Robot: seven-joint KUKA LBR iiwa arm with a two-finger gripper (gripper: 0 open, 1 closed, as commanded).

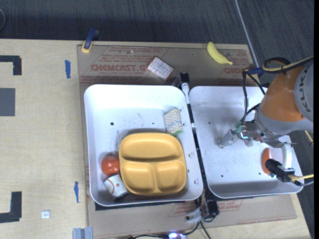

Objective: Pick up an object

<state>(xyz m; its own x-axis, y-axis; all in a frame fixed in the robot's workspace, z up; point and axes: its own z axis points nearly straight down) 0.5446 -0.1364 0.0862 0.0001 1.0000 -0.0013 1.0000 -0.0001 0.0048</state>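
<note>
My gripper (225,138) is low over the right bin (224,183), near its middle, pointing left from the orange-banded wrist (279,101). Nothing shows between its tips, and the bin floor under them is bare white. A small orange-red object (266,157) lies in the right bin's right part, under the arm and partly hidden by a white bracket (287,156). The left bin (94,133) holds a yellow divided tray (152,163), a red ball (109,164), a small white-and-orange cup (115,185) and a patterned packet (173,119).
A banana (218,54) and a patterned packet (160,67) lie on the cardboard behind the bins. A blue clamp (89,39) sits at the cardboard's back left corner. Black cables (249,91) trail near the arm. A black divider (192,128) runs between the bins.
</note>
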